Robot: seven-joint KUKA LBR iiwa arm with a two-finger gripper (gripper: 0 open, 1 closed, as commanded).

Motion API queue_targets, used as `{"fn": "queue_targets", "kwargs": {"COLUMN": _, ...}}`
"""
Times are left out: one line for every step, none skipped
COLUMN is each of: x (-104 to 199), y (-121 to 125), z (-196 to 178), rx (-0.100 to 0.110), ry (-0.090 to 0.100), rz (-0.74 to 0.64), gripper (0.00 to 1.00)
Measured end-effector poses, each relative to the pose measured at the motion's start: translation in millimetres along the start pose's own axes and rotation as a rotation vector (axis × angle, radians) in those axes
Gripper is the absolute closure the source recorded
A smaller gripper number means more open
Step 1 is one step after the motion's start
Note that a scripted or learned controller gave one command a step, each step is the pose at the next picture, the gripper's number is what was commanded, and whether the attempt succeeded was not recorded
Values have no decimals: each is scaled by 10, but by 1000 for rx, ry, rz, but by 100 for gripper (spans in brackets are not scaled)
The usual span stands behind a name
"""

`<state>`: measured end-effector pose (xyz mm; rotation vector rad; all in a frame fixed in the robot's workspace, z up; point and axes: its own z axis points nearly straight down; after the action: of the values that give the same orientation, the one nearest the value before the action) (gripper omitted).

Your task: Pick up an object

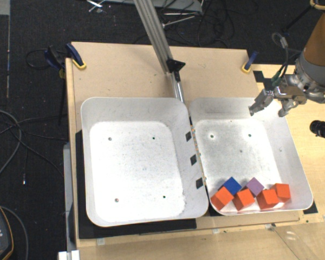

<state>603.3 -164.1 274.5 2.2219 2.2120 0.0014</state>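
No writing can be read anywhere. The arm (319, 42) is cut off at the right edge. Left of the fingers sits the left bin (97, 118). The right bin (276, 134) lies under them, its blocks clustered well below at the near rim: four orange blocks (244, 199), a blue block (232, 185), a purple block (255, 186). The gripper (271, 106) hangs with fingers spread, gripping nothing.

I can read no lettering anywhere from here. The bins, blocks and bench carry no legible labels or numbers.
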Motion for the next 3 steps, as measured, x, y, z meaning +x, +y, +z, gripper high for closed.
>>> {"fn": "queue_targets", "kwargs": {"x": 126, "y": 311, "z": 827, "rx": 11, "ry": 4, "rz": -8, "gripper": 0}}
{"fn": "queue_targets", "kwargs": {"x": 497, "y": 59, "z": 231, "rx": 1, "ry": 4, "rz": -10, "gripper": 0}}
{"fn": "queue_targets", "kwargs": {"x": 425, "y": 231, "z": 160, "rx": 1, "ry": 3, "rz": -8, "gripper": 0}}
